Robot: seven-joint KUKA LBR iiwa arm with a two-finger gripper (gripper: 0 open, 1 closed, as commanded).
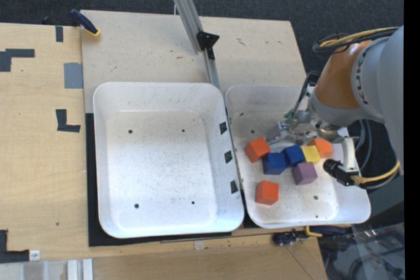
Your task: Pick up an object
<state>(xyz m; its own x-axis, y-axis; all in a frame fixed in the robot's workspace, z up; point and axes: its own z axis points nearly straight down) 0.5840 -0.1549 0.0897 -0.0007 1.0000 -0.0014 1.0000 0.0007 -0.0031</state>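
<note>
The right bin (262, 101) holds several small blocks: an orange block (257, 148), two blue blocks (274, 162) (294, 155), a yellow block (310, 153), a purple block (304, 172), a small orange block (323, 146) and another orange block (266, 192) nearer the front. My gripper (296, 130) hangs low in this bin, just behind the cluster of blue and yellow blocks. The grey arm with its orange band (341, 79) comes in from the right.
The left bin (105, 101) lies beside the right one. A slanted metal rail (184, 0) crosses the bench behind the bins. A blue and yellow tool (85, 21) lies at the back left. Cables (367, 174) hang by the right bin's edge.
</note>
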